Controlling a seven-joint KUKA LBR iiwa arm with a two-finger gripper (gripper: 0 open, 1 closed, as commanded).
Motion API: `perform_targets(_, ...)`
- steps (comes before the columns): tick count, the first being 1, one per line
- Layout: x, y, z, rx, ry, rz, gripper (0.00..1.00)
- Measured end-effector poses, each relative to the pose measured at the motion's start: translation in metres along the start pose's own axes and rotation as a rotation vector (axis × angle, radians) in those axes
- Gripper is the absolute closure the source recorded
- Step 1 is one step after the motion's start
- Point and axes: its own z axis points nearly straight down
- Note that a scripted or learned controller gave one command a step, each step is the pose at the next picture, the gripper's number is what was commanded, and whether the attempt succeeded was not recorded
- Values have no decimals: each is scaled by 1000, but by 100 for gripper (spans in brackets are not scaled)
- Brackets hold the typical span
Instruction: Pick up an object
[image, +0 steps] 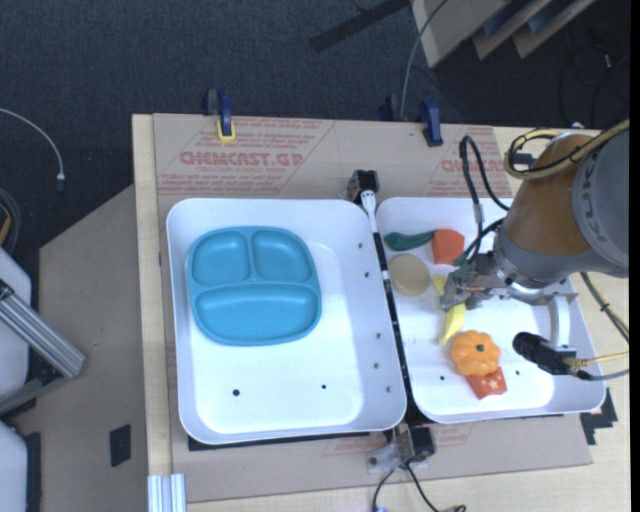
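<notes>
The right bin holds several toy foods. An orange pumpkin sits near its front, with a red piece just below it. A yellow banana-like piece lies left of the pumpkin. A beige round piece rests at the bin's left, with a carrot, orange with a green top, behind it. My gripper is low in the bin, right above the yellow piece and beside the carrot's orange end. The wrist hides the fingers.
The left bin carries a blue divided plate in its rear left. Clamps and cables line the brown board behind the bins. The arm's grey and orange body covers the right bin's rear right.
</notes>
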Motion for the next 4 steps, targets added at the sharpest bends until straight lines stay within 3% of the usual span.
perform_targets(3, 9, 2, -166, -7, -2, -2, 100)
perform_targets(4, 57, 20, -162, -3, -1, -6, 100)
